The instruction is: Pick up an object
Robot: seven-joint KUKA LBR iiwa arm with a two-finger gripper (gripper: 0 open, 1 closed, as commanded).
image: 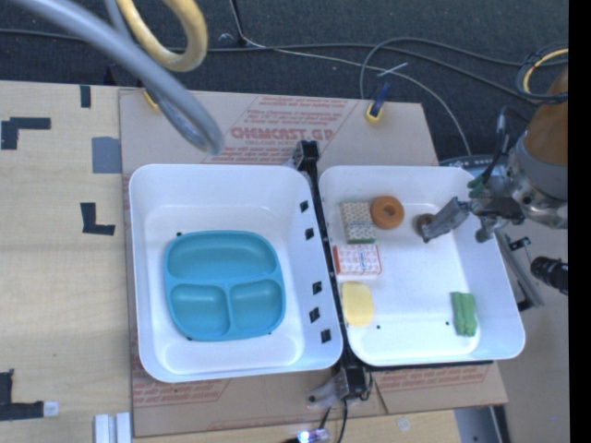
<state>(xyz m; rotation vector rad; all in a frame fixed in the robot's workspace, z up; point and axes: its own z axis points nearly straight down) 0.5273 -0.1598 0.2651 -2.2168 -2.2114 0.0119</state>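
Note:
My gripper [458, 231] hangs over the upper right part of the right bin [489, 289], reaching in from the right. Its fingers [438, 223] stand open, with only white bin floor between them. An orange-brown ring [387, 212] lies just left of the gripper, apart from it. Beside the ring lies a small patterned packet [356, 220], and below that a red-and-white packet [356, 260]. A yellow block [358, 304] rests by the bin's left wall. A green block [464, 313] sits near the lower right corner.
The left bin [148, 247] holds a blue divided plate [224, 282]. A black divider [319, 257] runs between the bins. A grey hose [111, 40] and a yellow hose [175, 12] cross the upper left. Cables lie behind the bins.

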